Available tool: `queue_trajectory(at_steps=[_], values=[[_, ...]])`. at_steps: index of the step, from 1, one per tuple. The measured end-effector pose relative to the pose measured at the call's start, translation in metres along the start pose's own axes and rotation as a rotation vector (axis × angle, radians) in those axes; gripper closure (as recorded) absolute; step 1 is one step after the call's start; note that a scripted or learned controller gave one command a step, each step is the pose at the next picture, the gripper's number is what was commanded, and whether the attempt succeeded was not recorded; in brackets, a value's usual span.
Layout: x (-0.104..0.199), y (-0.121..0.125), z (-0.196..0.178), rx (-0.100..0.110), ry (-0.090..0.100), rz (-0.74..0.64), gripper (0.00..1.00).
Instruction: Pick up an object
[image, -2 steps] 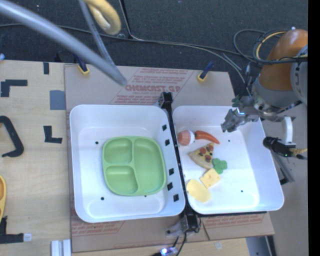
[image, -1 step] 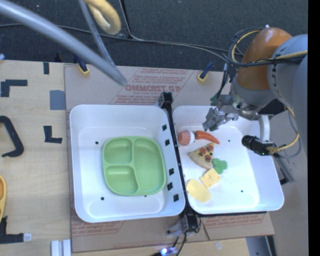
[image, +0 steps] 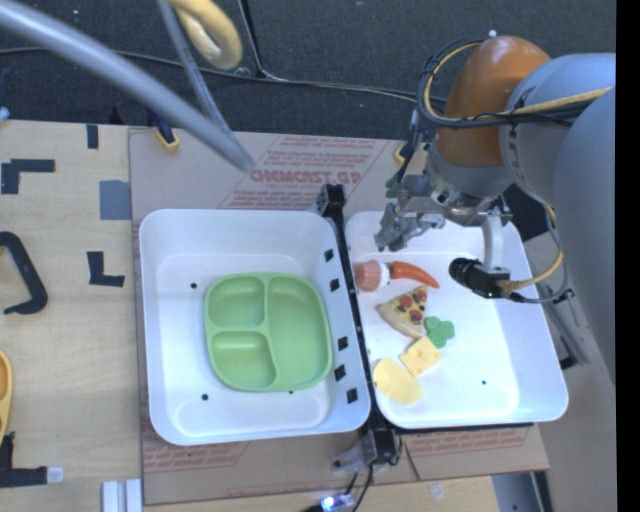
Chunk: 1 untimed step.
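Observation:
In the right bin (image: 520, 385) lie several toy foods: an orange carrot (image: 413, 272), a pink-and-white round piece (image: 370, 276), a pizza slice (image: 406, 310), a green broccoli bit (image: 438, 329), a yellow cheese wedge (image: 420, 356) and a pale yellow round piece (image: 397, 382). My gripper (image: 393, 235) hangs over the far left part of this bin, just above and behind the carrot and the pink piece. Nothing shows between its fingers. From this angle their spread is unclear.
The left bin (image: 170, 250) holds a green divided plate (image: 268, 331). A black divider (image: 343, 300) runs between the bins. The arm's orange band (image: 480, 95) and grey body cover the right bin's far right. A black cable part (image: 480, 277) hangs over the right bin.

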<state>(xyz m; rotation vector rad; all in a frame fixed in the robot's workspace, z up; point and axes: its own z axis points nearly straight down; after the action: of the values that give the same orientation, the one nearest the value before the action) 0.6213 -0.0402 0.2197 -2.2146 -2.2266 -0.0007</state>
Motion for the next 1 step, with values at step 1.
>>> queue_trajectory(at_steps=[1], values=[[0.0592, 0.0014, -0.0034, 0.001, 0.000, -0.001, 1.00]])
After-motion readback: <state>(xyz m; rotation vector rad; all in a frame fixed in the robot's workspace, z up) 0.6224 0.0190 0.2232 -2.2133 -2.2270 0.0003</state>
